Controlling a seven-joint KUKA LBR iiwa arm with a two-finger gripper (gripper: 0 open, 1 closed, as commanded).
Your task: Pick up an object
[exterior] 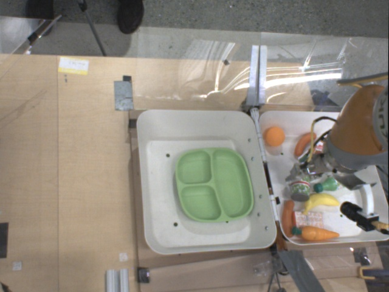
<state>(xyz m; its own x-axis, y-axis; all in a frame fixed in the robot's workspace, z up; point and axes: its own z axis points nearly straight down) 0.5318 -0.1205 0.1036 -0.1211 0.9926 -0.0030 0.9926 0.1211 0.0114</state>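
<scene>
At the near edge of the right bin [364, 239] lies a toy carrot [317, 234]. It lies flat, and its long side runs left to right along the bin's near wall, with the leafy end on the left. Just left of it is a reddish sausage-shaped toy [288, 215] that runs near to far, next to the wall between the two bins. A little farther back is a yellow banana [322, 201], lying mostly left to right with a small tilt. These toys lie flat and jumbled, as if they were dropped in for the arm to choose from. The gripper [302, 184] hangs low over the middle of this pile, right by the banana and a small green thing [329, 184]. It is probably there because the pile gives it many things to try for. The picture is too blurry here to tell how the gripper's jaws stand, or whether anything is held. Farther back sit an orange ball [275, 136] and a red-orange toy [303, 144] that leans from near-left to far-right. In the left bin [200, 123] a green tray [214, 184] with three parts lies flat in the middle, out of the arm's [363, 129] way.
</scene>
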